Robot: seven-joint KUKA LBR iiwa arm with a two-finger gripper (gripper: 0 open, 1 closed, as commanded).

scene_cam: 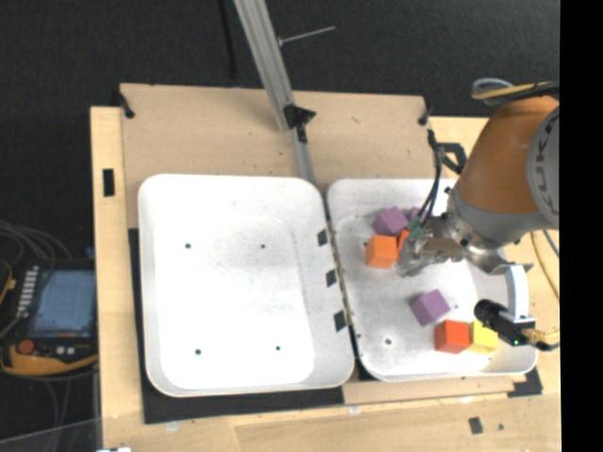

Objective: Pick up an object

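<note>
From the overhead camera view you look down on two shallow white bins side by side on a wooden bench. The left bin shows you its bare white floor with a few dark specks. The right bin holds all the blocks, and the arm reaches into it from the right, grey with its broad orange band above the wrist.

The gripper is down at the far-left part of the right bin, just beside an orange cube. That cube sits on the gripper's left, touching or nearly touching it; you cannot tell whether it lies between the fingers, and the gripper's open-or-closed state cannot be read from this angle. The cube is a small, plain, bright orange block, roughly equal on all sides, so it has no clear long axis; its top face looks up at you and its edges run nearly square to the bin walls.

Just behind it, toward the far side, a purple cube sits tilted, near the orange one. Nearer you, a second purple cube lies by itself mid-bin. At the near-right corner a red-orange cube touches a yellow block (partly hidden by a black fitting).
</note>
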